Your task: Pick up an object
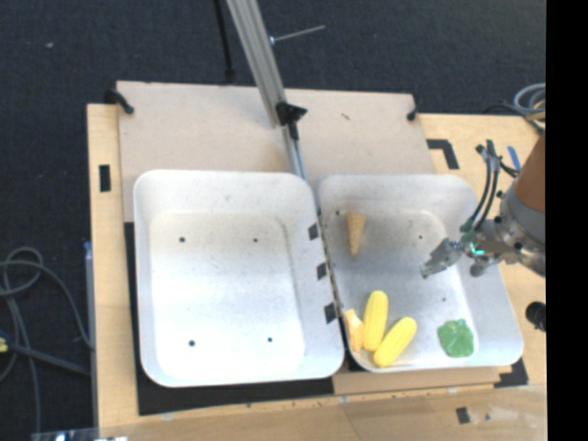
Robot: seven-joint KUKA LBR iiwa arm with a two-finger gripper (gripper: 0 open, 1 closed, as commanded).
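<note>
Left bin (156,246): smooth white plastic, shallow, rounded corners, sits left of the right bin (404,196). In the right bin: tan cone (355,231) near its left wall, 2 glossy yellow corn-like pieces (384,327) at its front-left, bumpy green lump (456,338) at its front-right. Hand (455,255) over the right bin's right side, fingers spread open, gripping nothing. Pale wood table (266,127), dark carpet floor (92,35) around.

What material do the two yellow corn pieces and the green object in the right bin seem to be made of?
Corn pieces: probably moulded plastic toy food; the yellow is uniform, bright and smooth. Green object: likely plastic or soft rubber; a lumpy, evenly coloured shape, too small to tell more. Right bin: matte white, probably plastic, with speckled marks.
</note>
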